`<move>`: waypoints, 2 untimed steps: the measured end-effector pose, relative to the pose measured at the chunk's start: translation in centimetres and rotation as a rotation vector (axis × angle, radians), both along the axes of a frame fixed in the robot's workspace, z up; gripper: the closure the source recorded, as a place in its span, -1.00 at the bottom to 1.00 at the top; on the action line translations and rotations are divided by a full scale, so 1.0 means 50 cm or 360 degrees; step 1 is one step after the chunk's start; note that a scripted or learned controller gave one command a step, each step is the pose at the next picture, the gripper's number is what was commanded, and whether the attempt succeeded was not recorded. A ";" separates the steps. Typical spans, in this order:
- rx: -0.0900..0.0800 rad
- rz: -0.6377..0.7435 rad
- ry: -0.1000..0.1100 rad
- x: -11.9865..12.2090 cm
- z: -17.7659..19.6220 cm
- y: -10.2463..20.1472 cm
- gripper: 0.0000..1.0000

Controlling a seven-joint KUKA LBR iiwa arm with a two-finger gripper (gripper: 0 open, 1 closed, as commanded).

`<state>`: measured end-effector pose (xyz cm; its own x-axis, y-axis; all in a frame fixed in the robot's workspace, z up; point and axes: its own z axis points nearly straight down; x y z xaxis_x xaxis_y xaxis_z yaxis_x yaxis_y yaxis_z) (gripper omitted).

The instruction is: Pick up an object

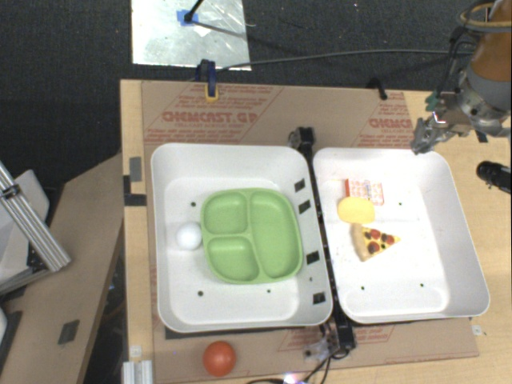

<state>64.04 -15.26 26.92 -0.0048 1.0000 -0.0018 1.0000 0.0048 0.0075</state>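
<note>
The end effector (424, 138) is hanging just beyond the far right corner of the right bin (460, 238), above the surface (264, 106), and is carrying nothing; whether it is spread or pressed together I cannot tell at this size. The likeliest target, the pizza slice toy (374, 242), is lying flat near the middle of the right bin, just in front of the yellow piece (356, 210), which is itself sitting just in front of a red-and-white packet (364, 190).

The slice's long axis is running roughly across the bin, with the point aiming at the bin's right wall and the crust edge facing the divider between the bins. To do the approach well, I would judge that the arm is needing to travel inward over the slice, descend vertically, and close across the narrow width, not along the length, while staying clear of the yellow piece beside it.
</note>
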 end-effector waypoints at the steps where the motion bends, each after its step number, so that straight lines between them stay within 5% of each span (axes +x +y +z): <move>1: 0.0005 0.0007 0.0009 0.003 -0.023 0.107 1.00; 2: 0.0005 0.0006 0.0009 -0.014 -0.019 0.198 1.00</move>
